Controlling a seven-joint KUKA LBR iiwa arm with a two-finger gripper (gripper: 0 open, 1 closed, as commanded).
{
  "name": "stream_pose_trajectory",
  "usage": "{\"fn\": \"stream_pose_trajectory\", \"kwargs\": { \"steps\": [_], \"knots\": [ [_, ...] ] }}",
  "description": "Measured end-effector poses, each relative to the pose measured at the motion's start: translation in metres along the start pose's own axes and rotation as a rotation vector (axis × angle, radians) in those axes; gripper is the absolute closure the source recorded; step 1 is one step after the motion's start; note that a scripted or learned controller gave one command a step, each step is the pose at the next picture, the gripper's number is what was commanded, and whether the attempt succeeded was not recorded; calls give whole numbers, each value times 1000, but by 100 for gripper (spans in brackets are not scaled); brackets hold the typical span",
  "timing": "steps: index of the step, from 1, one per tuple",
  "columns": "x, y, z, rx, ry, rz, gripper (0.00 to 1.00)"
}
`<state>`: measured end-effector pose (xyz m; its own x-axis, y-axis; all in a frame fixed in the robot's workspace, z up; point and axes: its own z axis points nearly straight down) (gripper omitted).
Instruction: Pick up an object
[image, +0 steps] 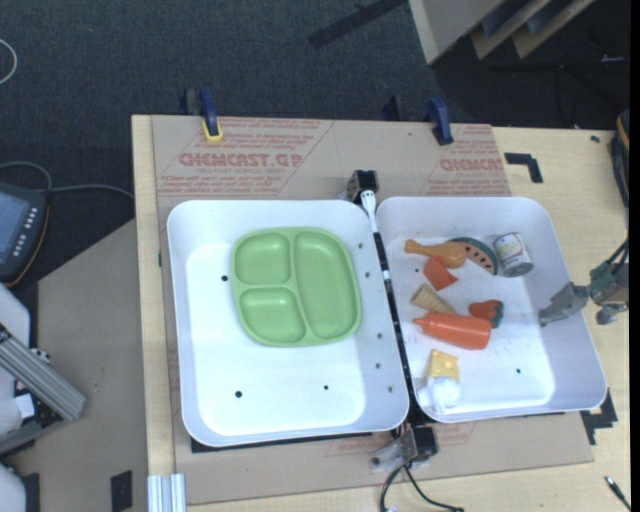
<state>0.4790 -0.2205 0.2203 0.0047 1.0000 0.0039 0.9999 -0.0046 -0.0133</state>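
Inventory of my reach, one moment. My gripper (572, 302) sits at the right wall of the right bin (560, 395), low over its rim, nothing between its fingers; whether they stand open or closed I cannot tell from this angle. Nearest item: a small tin can (512, 254), lying on its side, just up and to the left of me; probably rigid, smooth and prone to roll, best taken across its round body rather than its ends. Next, further left at about my level: a toy carrot (455, 330), orange, lying lengthwise, with a small red piece (487, 311) touching its near end; judged light, hard plastic, somewhat slippery, best pinched across the thick middle. Beyond it: a tan wedge (431, 299) and a red block (440, 273), small and low, likely hard to get fingers under. Up and left: an orange drumstick-like piece (438, 249) lying against a watermelon slice (477, 255), crowded together. Down and left, near the bin's front corner: a yellow piece (444, 365) touching a white lump (445, 394). Far left, in the left bin (200, 330): a green divided plate (297, 286), broad and flat, a poor candidate. Judgement: the carrot offers the clearest hold, with open floor on both long sides.
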Motion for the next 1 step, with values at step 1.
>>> {"fn": "stream_pose_trajectory", "kwargs": {
  "steps": [1],
  "knots": [
    [1, 3, -7, -13, -4, -5, 0]
  ]
}}
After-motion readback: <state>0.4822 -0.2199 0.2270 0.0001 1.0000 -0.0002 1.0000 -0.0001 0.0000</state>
